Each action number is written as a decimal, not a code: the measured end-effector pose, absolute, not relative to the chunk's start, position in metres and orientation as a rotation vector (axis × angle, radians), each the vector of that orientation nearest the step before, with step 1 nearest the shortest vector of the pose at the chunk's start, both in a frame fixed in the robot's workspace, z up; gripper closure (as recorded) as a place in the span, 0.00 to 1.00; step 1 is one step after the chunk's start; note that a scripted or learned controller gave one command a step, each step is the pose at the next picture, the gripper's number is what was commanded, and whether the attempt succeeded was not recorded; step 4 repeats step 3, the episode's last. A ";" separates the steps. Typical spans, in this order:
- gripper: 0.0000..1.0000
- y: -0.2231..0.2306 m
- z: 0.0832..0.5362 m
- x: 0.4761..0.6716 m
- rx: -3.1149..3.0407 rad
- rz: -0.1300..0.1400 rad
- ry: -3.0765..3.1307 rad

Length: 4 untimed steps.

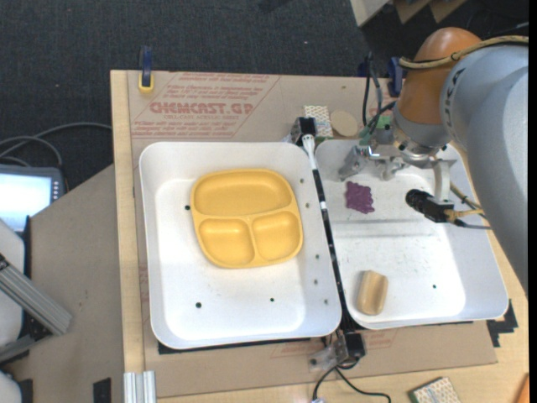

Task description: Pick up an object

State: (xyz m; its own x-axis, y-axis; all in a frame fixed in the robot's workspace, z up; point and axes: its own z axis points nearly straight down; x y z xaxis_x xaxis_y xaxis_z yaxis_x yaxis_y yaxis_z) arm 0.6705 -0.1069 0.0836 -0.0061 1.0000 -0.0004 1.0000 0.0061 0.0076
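Lying just below claw (375,162): purple object (360,197).

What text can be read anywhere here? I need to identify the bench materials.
"CHEMCAST GP", in red, on the brown protective sheet covering the bench behind the left bin.
The smaller red lines above and below it on that sheet are too blurred to read.

Grey arm reaching in from the right, orange-banded wrist bent down, tool (373,164) low
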 end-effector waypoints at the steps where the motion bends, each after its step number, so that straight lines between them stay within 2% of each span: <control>1: 0.00 -0.116 0.085 0.623 2.227 -0.005 2.223; 2: 1.00 -0.116 0.095 0.626 2.222 0.000 2.220; 3: 1.00 -0.036 0.190 0.610 2.210 0.010 2.227; 4: 1.00 -0.036 0.190 0.610 2.210 0.010 2.227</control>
